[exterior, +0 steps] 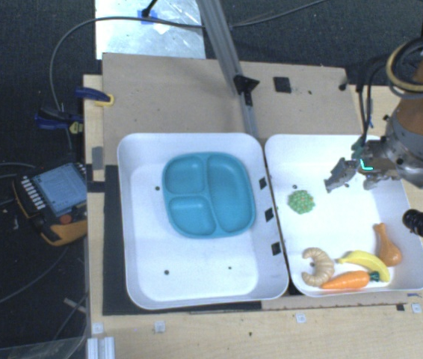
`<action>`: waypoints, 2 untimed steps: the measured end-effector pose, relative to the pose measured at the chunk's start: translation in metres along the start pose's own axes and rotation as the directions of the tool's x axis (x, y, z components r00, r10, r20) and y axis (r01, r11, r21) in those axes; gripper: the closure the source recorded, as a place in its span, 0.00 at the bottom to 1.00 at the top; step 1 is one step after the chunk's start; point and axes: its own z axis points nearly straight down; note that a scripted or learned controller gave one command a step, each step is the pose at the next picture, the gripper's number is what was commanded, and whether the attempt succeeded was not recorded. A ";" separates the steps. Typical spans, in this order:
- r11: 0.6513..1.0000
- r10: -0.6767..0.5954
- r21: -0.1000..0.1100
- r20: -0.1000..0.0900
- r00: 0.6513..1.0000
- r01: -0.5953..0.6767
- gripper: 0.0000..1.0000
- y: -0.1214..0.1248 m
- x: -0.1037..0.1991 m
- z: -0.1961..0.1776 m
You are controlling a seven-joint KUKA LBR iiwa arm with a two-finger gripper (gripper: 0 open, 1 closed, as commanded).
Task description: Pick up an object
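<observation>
Hovering over the right bin (413, 200), the gripper (340, 176) holds nothing; whether it is spread or closed cannot be told. Green broccoli (300, 201) lies just below-left of it, apart.

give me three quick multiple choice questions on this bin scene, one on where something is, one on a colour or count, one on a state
1. Where does the green ball lie?
A. in the right bin
B. on the blue tray
C. on the floor

2. What colour is the divided tray in the left bin?
A. red
B. blue
C. yellow

3. How does the gripper stand?
A. clamped on the banana
B. above the right bin, holding nothing
C. resting on the tray

Key: 1 A, it sits on the white floor of the right bin. 2 B, the tray is light blue. 3 B, the banana lies apart, near the bin's lower edge, and nothing shows between the fingers.
</observation>
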 end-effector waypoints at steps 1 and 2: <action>1.000 0.000 -0.001 0.000 1.000 0.000 0.00 0.000 0.000 0.000; 1.000 0.003 0.003 0.000 1.000 -0.003 0.00 0.002 -0.004 0.042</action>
